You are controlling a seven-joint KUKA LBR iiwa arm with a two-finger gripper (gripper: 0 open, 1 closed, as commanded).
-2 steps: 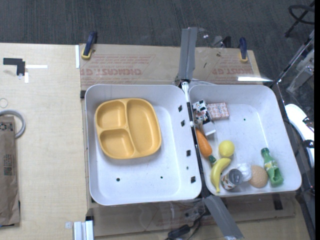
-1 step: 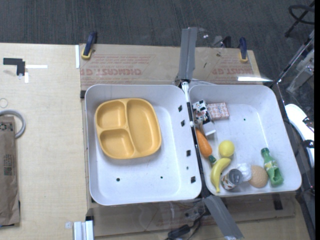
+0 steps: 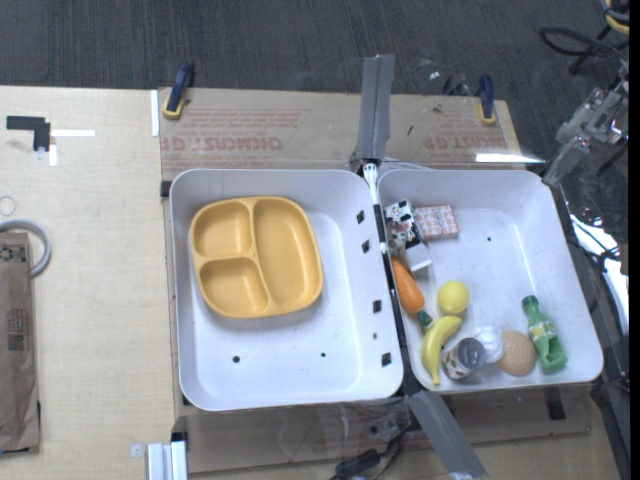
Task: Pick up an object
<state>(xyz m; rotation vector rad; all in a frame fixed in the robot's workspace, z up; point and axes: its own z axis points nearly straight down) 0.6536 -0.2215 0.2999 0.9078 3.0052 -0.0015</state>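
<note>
Bench viewed from above at a slant, single camera view. We see two shallow white bins side by side: the left white bin (image 3: 182, 298) holds a yellow plastic plate with three compartments (image 3: 255, 258), lying flat toward its upper left; the right white bin (image 3: 500, 258) holds all the loose objects.

Along the right bin's left wall, from top to bottom, we note a small black-and-white toy figure (image 3: 400, 220), touching a pink patterned flat box (image 3: 436, 222) on its right, then an orange plastic carrot (image 3: 407, 286). Just right of the carrot lies a round yellow lemon (image 3: 453, 297), and below it a curved yellow banana (image 3: 437, 343). Along the bin's near wall follow a metal tin can on its side (image 3: 463, 358), a crumpled white item (image 3: 488, 342), a tan egg-shaped piece (image 3: 517, 353) and a green plastic bottle (image 3: 543, 335) lying on its side, each touching or just beside the next.

The grey metal gripper (image 3: 588, 133) sits outside the right bin, beyond its upper right corner, well apart from every object; the nearest are the pink box and the green bottle. Whether the claw is apart or together we cannot tell. It holds nothing that we can see.

Behind the bins lies a brown cardboard sheet with red lettering (image 3: 270, 133).
</note>
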